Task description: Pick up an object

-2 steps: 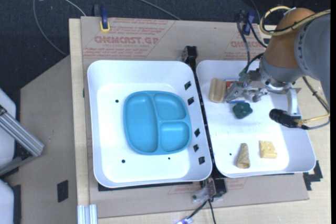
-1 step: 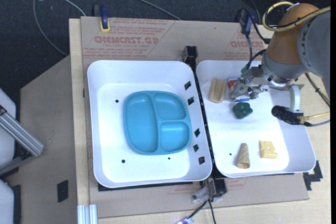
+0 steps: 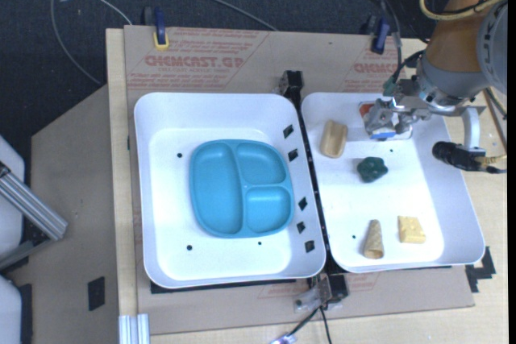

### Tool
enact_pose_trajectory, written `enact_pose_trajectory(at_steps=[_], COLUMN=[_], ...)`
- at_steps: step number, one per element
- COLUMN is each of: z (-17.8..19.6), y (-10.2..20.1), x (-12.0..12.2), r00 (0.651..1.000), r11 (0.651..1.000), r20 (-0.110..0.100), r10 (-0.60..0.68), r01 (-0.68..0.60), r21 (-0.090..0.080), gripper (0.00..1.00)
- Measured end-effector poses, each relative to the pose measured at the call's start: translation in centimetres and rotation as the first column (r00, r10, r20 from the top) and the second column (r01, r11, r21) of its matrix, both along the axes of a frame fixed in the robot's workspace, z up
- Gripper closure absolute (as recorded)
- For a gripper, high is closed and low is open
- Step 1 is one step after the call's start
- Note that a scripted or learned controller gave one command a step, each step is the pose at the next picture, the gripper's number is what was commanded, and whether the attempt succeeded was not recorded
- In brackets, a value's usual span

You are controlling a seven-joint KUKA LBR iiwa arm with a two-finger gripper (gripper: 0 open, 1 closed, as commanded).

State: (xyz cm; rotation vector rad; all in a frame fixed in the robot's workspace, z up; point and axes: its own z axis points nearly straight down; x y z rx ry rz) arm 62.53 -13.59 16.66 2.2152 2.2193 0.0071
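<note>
The right bin (image 3: 451,197) holds several small objects: a tan bread-like piece (image 3: 333,138) near its back left, a dark green lump (image 3: 372,168) in the middle, a tan cone-shaped piece (image 3: 373,239) near the front, and a pale yellow block (image 3: 411,230) beside it. My gripper (image 3: 384,125) hangs over the back of the right bin, just behind and above the green lump and to the right of the bread-like piece. Nothing shows between its tips.
The left bin (image 3: 153,173) holds a blue divided plate (image 3: 240,188). A black divider with clips (image 3: 300,165) runs between the bins. Clamps (image 3: 160,28) hold the board at the back corners. Cables lie on the dark floor behind.
</note>
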Motion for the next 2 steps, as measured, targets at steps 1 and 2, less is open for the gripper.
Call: enact_pose_trajectory(at_steps=[1,2], z=[5.5,4.3], y=[0.0,0.0], x=[0.2,0.2], r00=[1.0,1.0], r11=[1.0,1.0], r20=[0.0,-0.009], r10=[0.0,-0.001], r01=[0.0,0.001], r21=[0.0,0.001], gripper=[1.0,1.0])
